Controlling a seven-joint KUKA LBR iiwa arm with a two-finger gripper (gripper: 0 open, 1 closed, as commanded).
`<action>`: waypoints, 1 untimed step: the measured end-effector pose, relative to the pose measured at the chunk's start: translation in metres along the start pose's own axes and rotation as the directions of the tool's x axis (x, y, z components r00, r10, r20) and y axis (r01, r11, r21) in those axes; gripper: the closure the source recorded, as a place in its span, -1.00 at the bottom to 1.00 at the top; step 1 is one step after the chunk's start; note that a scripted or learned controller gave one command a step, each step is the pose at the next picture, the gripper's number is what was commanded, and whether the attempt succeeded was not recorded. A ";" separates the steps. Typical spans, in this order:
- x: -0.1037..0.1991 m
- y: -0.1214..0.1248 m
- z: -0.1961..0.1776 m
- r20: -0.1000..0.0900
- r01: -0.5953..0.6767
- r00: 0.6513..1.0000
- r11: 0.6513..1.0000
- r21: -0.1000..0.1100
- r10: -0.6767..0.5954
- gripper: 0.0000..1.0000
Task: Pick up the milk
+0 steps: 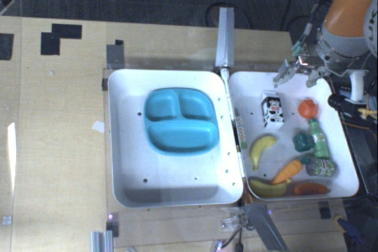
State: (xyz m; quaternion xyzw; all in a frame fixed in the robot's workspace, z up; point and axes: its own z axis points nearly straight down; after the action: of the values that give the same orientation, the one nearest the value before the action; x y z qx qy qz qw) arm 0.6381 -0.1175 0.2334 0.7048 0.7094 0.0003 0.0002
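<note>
The milk [272, 110] is a small white carton with black cow patches. It lies in the upper middle of the right bin [236, 97]. My gripper [297, 76] hangs over the bin's back edge, up and to the right of the carton and apart from it. Its two fingers [283, 76] are spread open with nothing between them.
Around the milk in the right bin lie a red tomato [307, 108], a green bottle [318, 140], a teal piece [303, 141], two bananas [262, 149], a carrot [287, 171], a can [321, 168] and a red item [310, 189]. A blue divided plate [180, 120] sits in the left bin [127, 144].
</note>
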 end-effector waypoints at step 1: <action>0.003 0.031 0.138 0.000 -0.018 1.000 1.000 -0.005 0.018 -1.00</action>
State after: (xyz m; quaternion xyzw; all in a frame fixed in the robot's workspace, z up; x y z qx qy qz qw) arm 0.6689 -0.1139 0.0951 0.7111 0.7030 0.0018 0.0020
